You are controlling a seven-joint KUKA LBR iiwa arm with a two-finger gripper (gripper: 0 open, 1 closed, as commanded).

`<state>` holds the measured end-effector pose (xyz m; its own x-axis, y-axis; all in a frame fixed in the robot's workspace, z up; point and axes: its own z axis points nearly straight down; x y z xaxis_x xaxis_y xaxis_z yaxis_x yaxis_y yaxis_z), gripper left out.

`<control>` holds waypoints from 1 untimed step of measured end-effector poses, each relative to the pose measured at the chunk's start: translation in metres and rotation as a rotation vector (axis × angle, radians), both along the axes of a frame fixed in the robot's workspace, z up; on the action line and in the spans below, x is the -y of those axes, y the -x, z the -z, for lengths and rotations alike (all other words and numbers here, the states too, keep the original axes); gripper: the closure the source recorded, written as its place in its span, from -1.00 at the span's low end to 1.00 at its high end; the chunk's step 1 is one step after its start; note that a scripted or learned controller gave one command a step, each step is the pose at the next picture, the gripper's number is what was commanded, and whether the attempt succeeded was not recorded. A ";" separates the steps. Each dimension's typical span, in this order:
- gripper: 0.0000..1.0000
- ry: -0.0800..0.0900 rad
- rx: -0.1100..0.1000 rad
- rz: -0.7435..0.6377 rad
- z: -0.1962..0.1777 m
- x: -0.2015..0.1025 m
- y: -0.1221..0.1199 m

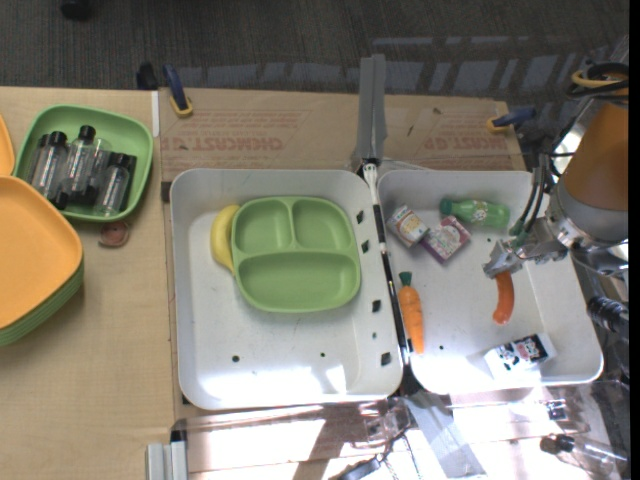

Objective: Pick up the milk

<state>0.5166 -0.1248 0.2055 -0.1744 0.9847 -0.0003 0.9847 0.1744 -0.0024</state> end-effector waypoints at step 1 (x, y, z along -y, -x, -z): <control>1.00 0.000 0.001 -0.069 0.015 -0.036 -0.069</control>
<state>0.5855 -0.0887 0.1904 -0.2422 0.9702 -0.0009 0.9702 0.2422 -0.0019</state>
